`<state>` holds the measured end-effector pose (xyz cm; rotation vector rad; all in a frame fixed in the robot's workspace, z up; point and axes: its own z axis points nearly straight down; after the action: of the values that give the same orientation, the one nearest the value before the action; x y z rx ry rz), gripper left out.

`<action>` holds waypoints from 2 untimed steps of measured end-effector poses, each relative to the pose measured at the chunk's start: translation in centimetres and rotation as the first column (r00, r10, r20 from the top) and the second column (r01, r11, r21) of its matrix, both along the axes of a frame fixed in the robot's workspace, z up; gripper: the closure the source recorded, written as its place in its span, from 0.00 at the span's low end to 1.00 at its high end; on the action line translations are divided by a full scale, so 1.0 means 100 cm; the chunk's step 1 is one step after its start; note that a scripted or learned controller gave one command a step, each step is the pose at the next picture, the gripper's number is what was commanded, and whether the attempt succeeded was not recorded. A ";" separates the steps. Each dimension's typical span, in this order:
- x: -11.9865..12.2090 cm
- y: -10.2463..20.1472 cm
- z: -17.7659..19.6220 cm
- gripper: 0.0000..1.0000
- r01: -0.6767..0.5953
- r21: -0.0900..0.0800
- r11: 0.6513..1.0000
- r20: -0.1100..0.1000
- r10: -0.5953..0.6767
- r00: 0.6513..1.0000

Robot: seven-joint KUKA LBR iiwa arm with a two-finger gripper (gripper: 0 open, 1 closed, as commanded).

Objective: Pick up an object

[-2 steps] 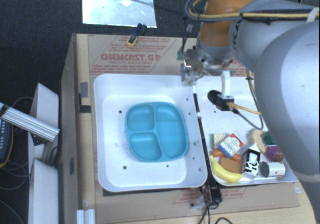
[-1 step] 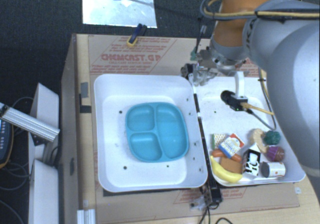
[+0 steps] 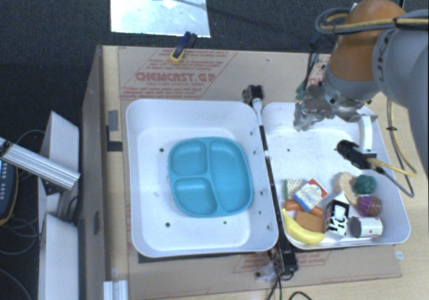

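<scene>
My gripper (image 3: 307, 120) hangs over the far left part of the right bin (image 3: 315, 141), above bare white floor, with nothing seen in it. The objects lie in a heap at the bin's near end, well away from the gripper: a yellow banana (image 3: 299, 232), an orange piece (image 3: 310, 220), a small red, white and blue box (image 3: 310, 195), a black-and-white item (image 3: 338, 218), a white can (image 3: 366, 227), a purple piece (image 3: 369, 206), a teal ball (image 3: 365, 184) and a beige piece (image 3: 345, 181).
The left bin (image 3: 151, 158) holds a blue divided plate (image 3: 209, 177). A ridge (image 3: 265, 158) separates the two bins. A yellow and black tool (image 3: 181, 47) lies on the cardboard behind the bins.
</scene>
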<state>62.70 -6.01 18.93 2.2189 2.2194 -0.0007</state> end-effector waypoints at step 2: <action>0.002 0.002 0.022 1.00 -0.004 0.002 1.000 0.005 0.004 1.000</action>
<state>62.90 -5.84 21.13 2.2130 2.2221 0.0078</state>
